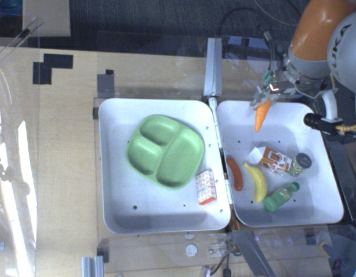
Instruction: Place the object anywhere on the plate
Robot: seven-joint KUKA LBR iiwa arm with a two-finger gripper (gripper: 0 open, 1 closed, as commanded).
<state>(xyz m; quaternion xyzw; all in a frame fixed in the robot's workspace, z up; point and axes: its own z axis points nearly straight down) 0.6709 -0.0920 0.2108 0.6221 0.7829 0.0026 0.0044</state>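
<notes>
Looking down, you see the gripper (264, 101) at the right bin's (333, 203) twelve o'clock rim, fingers closed on the top of a carrot (261, 116) that hangs tip-down. At nine o'clock from it, the green plate (165, 150) sits in the left bin (117, 212), a small carton (206, 187) at its five o'clock.

Plate (165, 150): pale green, plain. Both bins (117, 206): white. Carrot (261, 115): orange. Sausage (235, 173): reddish brown. Banana (258, 181): yellow. Bottle (280, 197): green, lighter cap. Carton (274, 160): white with orange-brown print. Can (302, 162): dark lid, greenish side. Small box (205, 187) by plate: white, red pattern. Arm (322, 27): grey with orange band. Bench (56, 154): light wood, with black square marks (51, 67) at upper left.
</notes>
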